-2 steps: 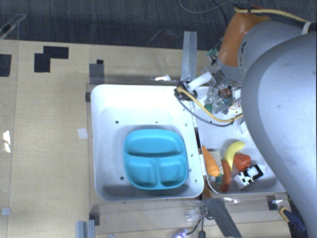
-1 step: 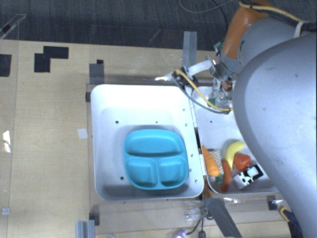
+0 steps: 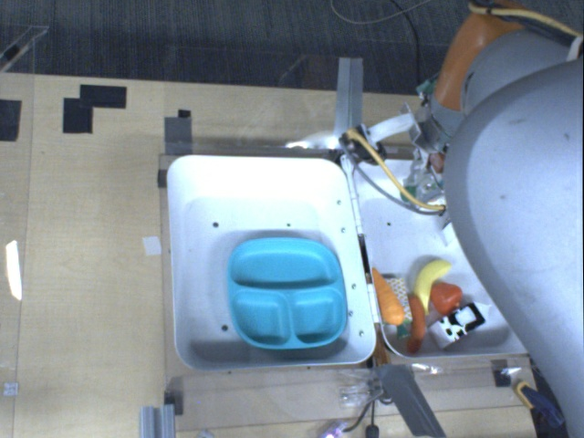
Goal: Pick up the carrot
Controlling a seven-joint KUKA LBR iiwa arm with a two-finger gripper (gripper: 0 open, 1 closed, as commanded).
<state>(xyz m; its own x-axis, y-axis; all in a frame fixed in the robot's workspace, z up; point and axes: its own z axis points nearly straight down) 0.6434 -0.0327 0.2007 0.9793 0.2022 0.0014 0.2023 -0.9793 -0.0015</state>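
Carrot first: you can see the small orange carrot lying by the left wall of the right white bin, beside a yellow banana. Your big grey arm covers much of that bin. You cannot tell how its gripper is set. A blue plastic tray sits in the left bin.

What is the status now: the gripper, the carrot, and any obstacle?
Gripper up over right bin's far end. Carrot lying near left wall, untouched. Banana and red piece crowd beside it.
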